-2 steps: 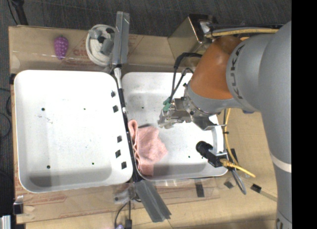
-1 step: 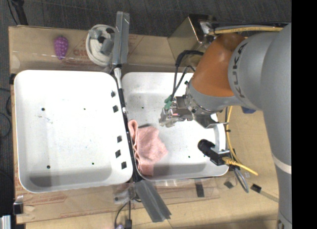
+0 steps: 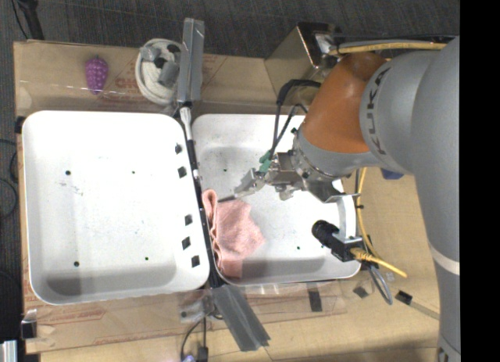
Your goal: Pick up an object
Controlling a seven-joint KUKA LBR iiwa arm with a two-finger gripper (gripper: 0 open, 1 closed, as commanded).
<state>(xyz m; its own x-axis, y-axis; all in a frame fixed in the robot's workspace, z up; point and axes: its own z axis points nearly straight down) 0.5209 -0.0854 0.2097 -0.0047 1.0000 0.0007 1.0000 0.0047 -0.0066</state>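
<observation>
Claw (image 3: 248,184) looks empty, can't tell its state; your pink cloth (image 3: 234,230) lies just below it toward frame bottom, long axis vertical along the right bin's (image 3: 234,130) left wall.

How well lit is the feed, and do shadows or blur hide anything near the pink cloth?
Camera view: even, bright light; the white bins are nearly washed out, with a soft shadow along the left bin's near wall. The pink cloth is sharp enough; the gripper is slightly soft, so its state is unclear.
</observation>
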